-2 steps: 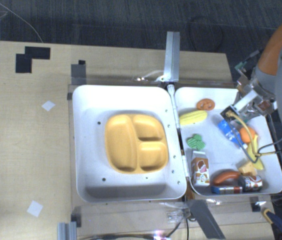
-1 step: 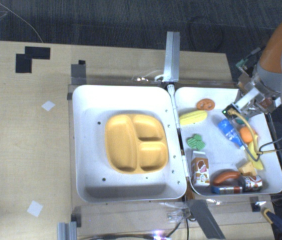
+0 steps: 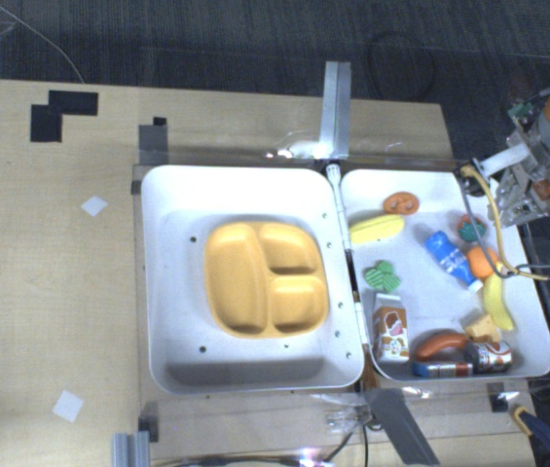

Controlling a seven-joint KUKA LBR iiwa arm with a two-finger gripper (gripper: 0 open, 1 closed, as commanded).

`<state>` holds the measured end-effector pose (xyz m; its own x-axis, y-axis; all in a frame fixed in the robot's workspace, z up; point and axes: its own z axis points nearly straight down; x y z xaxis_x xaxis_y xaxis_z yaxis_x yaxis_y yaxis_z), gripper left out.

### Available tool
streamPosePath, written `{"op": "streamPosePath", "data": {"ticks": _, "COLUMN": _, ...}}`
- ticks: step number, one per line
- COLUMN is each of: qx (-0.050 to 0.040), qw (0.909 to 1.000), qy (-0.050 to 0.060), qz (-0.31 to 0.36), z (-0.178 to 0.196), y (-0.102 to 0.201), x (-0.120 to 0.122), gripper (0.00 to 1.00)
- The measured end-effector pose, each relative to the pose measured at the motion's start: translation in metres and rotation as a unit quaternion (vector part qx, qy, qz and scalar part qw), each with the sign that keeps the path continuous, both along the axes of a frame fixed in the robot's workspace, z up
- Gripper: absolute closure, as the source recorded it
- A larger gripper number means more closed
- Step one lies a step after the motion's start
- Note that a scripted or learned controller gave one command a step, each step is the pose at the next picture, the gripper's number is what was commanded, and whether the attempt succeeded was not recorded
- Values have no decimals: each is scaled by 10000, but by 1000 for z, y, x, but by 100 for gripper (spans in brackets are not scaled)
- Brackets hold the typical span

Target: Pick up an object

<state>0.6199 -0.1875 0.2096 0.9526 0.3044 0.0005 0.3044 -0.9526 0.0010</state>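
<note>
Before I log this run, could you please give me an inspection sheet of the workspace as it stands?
Surface: wooden bench bearing two white bins side by side.
Job's things: right bin holds small items, among them a yellow corn piece, blue bottle, green piece, banana and a small carton.
Clutter: left bin holds a yellow divided tray.
Hand: hand sits at the right bin's far right rim, holding nothing visible; finger state unclear.
Cables: yellow cable hangs by the hand; dark cables lie by the near edge.
Surroundings: dark carpet beyond the bench.
</note>
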Motion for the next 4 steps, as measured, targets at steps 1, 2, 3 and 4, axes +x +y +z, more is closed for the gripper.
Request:
{"op": "streamPosePath", "data": {"ticks": 1, "qx": 14, "qw": 9975, "qy": 29, "qz": 699, "z": -108, "y": -3, "x": -3, "gripper": 100}}
{"op": "streamPosePath", "data": {"ticks": 2, "qx": -6, "qw": 9960, "qy": -34, "qz": 891, "z": -43, "y": -19, "x": -35, "gripper": 100}}
{"op": "streamPosePath", "data": {"ticks": 3, "qx": 7, "qw": 9987, "qy": -18, "qz": -507, "z": 26, "y": 6, "x": -77, "gripper": 100}}
{"op": "streamPosePath", "data": {"ticks": 4, "qx": 9, "qw": 9989, "qy": -22, "qz": -467, "z": 36, "y": 7, "x": -76, "gripper": 100}}
